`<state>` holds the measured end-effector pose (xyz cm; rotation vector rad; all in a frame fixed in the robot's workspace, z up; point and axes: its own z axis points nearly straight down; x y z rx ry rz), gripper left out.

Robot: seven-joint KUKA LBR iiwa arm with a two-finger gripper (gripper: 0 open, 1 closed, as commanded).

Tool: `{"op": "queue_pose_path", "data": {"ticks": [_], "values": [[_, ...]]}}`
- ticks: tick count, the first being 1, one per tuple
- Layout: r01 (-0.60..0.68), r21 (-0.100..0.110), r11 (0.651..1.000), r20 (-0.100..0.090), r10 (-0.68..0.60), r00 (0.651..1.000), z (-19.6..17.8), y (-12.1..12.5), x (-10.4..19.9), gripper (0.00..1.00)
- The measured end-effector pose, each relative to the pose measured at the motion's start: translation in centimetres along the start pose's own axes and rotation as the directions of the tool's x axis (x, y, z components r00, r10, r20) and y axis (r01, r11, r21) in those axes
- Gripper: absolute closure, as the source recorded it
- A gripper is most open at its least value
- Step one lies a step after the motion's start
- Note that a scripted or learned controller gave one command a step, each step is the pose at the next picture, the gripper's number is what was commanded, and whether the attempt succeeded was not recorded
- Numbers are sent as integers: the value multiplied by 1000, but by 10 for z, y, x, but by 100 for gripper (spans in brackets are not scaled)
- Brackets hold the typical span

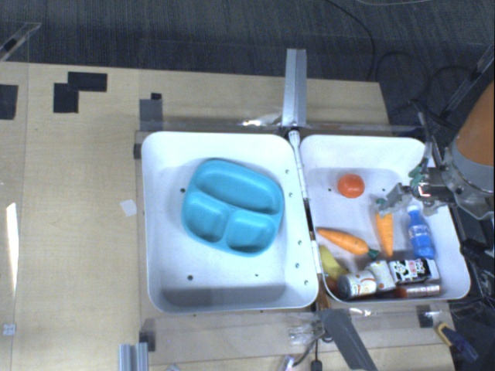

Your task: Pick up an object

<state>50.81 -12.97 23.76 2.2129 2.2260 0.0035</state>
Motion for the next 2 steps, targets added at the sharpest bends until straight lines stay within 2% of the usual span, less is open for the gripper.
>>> {"op": "queue_pose_path", "data": {"ticks": [1,2], "values": [[81,0,997,0,-81,997,48,15,0,0],[-236,-6,972,-2,236,972,149,19,-21,0]]}}
